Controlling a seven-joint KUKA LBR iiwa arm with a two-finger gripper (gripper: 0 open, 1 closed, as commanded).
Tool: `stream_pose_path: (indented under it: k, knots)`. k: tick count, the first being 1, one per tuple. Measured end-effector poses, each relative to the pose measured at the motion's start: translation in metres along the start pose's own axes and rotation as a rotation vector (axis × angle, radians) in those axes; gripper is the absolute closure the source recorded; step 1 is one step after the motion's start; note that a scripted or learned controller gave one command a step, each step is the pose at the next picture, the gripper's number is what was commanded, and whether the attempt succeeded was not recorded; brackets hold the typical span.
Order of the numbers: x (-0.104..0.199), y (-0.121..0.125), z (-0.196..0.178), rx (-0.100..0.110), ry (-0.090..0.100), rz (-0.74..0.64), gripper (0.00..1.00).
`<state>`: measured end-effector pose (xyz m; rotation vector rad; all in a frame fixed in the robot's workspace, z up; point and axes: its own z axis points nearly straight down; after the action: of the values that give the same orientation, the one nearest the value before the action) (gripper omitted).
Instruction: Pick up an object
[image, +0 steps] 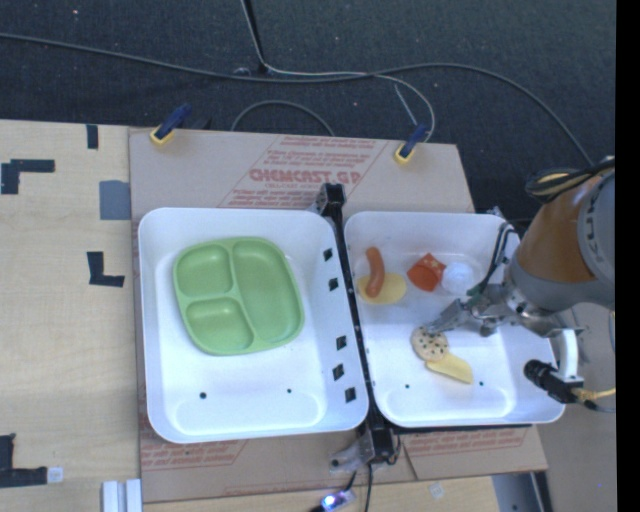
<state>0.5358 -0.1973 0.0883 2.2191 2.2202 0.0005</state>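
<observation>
**Arm low in the right bin, nothing picked yet**

From where I stand, the arm has reached into the right bin from its right wall, and the gripper sits low near the middle of that bin, pointing toward the divider. Its tip is just above the cookie, close enough that they may be touching, though I can't be sure. I cannot tell how the gripper is set, and I see nothing lifted, so I judge this to be the approach-and-grasp step, with the pick itself not yet done.

The candidates all lie in the right bin. The cookie is the nearest, toward the front half, with a yellow wedge touching its front-right side. Toward the back wall are a sausage lying over a pale yellow slice, a red block and a white ball just beside it.

The next move, I'd say, calls for settling squarely over the cookie and closing on it without dragging the wedge along; being flat, it may be hard to get under.

Room is fair: the front strip of the right bin is bare, and so is the stretch along the divider in front of the sausage. The right wall is crowded by the arm itself. The left bin holds a green divided plate toward its back-left corner
</observation>
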Motion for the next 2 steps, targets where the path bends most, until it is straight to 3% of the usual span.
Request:
stream_pose_path:
  k: [1,2]
  knots:
    - [0.002,0.003,-0.011,-0.008,0.003,-0.001,1.0]
    - [-0.004,0.001,-0.067,0.004,0.002,0.0,1.0]
